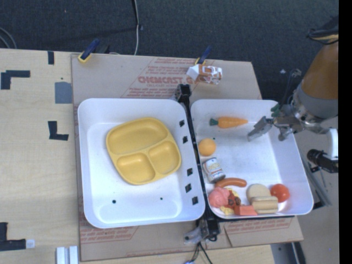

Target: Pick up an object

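Note:
The right bin [286,164] holds several toy foods. An orange carrot [231,122] lies near its far side. An orange ball [207,147] and a small can [213,169] sit by its left wall. Along the near edge lie a sausage [231,182], a pink piece [220,197], a tan bun [257,191] and a red tomato [280,192]. My gripper [268,132] hangs over the bin's far right part, just right of the carrot's tip. Its fingers are open with nothing between them.
The left bin [93,191] holds a yellow divided plate [144,150]. A black divider [188,142] with clips runs between the bins. A small crumpled wrapper [206,74] lies on the cardboard behind them. The arm's orange band [323,76] rises at the right.

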